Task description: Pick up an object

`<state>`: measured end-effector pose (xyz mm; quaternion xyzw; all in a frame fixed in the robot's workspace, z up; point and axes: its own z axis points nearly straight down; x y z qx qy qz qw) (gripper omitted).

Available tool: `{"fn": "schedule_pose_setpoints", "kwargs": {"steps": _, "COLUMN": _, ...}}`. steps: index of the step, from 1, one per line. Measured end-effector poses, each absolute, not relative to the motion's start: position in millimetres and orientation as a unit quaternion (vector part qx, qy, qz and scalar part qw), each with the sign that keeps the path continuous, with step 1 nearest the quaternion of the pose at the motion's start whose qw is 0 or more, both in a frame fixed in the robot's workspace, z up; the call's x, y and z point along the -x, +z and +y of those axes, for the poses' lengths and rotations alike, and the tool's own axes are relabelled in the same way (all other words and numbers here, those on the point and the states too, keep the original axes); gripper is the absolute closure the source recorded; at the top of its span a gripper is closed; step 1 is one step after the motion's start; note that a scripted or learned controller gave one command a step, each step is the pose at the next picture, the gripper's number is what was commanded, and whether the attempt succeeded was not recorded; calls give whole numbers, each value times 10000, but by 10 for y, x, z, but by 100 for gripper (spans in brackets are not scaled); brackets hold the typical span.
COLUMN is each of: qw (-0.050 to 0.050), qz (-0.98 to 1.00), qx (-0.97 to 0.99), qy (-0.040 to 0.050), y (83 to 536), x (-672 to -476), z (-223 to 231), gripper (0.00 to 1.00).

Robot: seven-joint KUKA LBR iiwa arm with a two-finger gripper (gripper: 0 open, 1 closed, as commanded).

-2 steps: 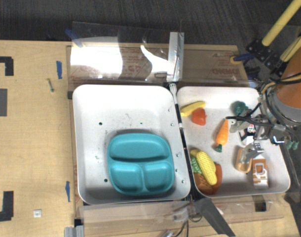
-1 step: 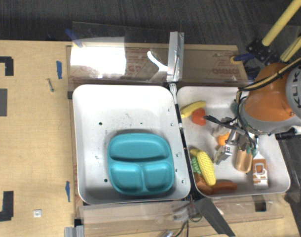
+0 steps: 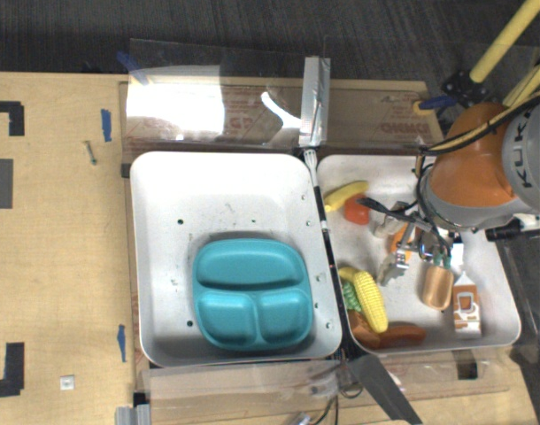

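Knobbly yellow corn (image 3: 369, 296), seemingly plastic.

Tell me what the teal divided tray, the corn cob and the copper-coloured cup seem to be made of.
Teal divided tray: likely moulded plastic, smooth and matte, with even colour and soft rounded compartment edges.
Corn cob: probably a plastic or rubber toy, uniformly bright yellow with a slight sheen.
Copper-coloured cup: looks metallic with a shiny finish and a bright highlight along its side, though it could be coated plastic.

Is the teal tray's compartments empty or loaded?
Empty. The teal tray sits in the left bin, and all three compartments show bare teal plastic.
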<state>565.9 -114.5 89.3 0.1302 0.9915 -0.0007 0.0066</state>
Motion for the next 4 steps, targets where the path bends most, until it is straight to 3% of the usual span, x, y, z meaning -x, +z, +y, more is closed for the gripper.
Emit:
{"fn": "schedule_pose_setpoints", "kwargs": {"steps": 1, "qw": 59, "qz": 9849, "qx": -1729, "qy": 3, "y": 889, "x": -6031, "z": -1186, "gripper": 0}}
{"fn": "schedule_pose_setpoints", "kwargs": {"steps": 2, "qw": 50, "qz": 9830, "qx": -1837, "qy": 1, "y": 895, "x": -5608, "z": -1084, "gripper": 0}}
{"fn": "schedule_pose_setpoints", "kwargs": {"steps": 3, "qw": 59, "qz": 9803, "qx": -1976, "qy": 5, "y": 887, "x": -6132, "z": -1019, "gripper": 0}}
{"fn": "schedule_pose_setpoints", "kwargs": {"steps": 4, "qw": 60, "qz": 9918, "qx": -1278, "qy": 2, "y": 895, "x": -5712, "z": -1020, "gripper": 0}}
